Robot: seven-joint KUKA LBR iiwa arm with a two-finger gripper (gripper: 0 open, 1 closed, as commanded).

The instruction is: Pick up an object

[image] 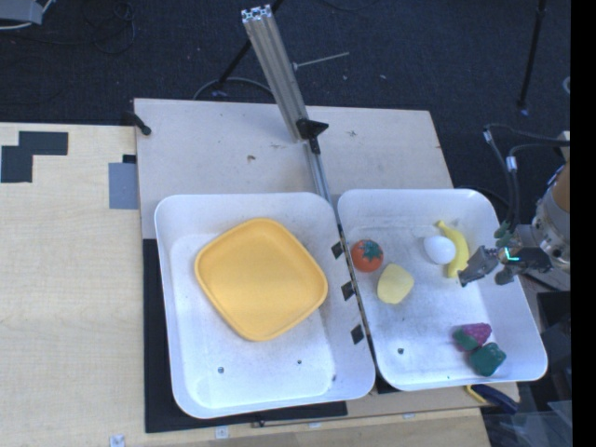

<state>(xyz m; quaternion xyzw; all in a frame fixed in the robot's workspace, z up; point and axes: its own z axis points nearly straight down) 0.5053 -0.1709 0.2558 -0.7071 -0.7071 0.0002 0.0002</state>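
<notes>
**Mia:** What is closest to us at the bottom?

**Ben:** The front rim of the left bin [270,403]. It is white and shallow. Inside it lies a big yellow plate [261,277], flat on the floor of the bin, a bit toward the back.

**Mia:** And next to that?

**Ben:** The right bin [419,371] sits just beside the left one, and their edges touch in the middle. Near that middle edge is a round red and green ball-like toy [367,256]. Just beside it, a little closer to us, is a soft yellow lump [395,284].

**Mia:** What comes after those?

**Ben:** A white egg [439,249], and a yellow banana [455,248] touching the egg on its right side. In the front right corner of that bin is a purple-pink thing [475,332] with a dark green thing [487,358] touching it.

**Mia:** Where is the robot's pincer?

**Ben:** The gripper [484,266] is at the right rim of the right bin, just beside the banana's lower end. It is dark and small here, so I cannot tell if it is spread or pressed together. I see nothing between its tips.
</notes>
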